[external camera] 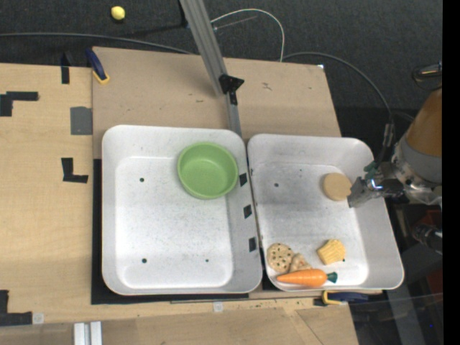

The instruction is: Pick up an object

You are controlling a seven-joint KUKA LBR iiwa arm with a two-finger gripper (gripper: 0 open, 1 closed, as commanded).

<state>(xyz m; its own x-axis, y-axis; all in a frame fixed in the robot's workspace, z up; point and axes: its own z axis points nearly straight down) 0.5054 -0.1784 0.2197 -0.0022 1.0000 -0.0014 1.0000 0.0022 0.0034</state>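
wooden bench (pixel 165 85) carries two shallow white bins; left bin (pixel 129 214) has round green plastic bowl (pixel 208 169); right bin (pixel 309 157) has round tan biscuit (pixel 335 187) touching claw (pixel 361 191), claw state: can't tell

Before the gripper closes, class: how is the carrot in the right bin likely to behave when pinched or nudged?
The carrot looks smooth and tapered, so fingers may slip toward its thin end. Its rounded body could roll if nudged sideways. It lies against the right bin front wall beside a cookie, so it probably has little room for a clean pinch.
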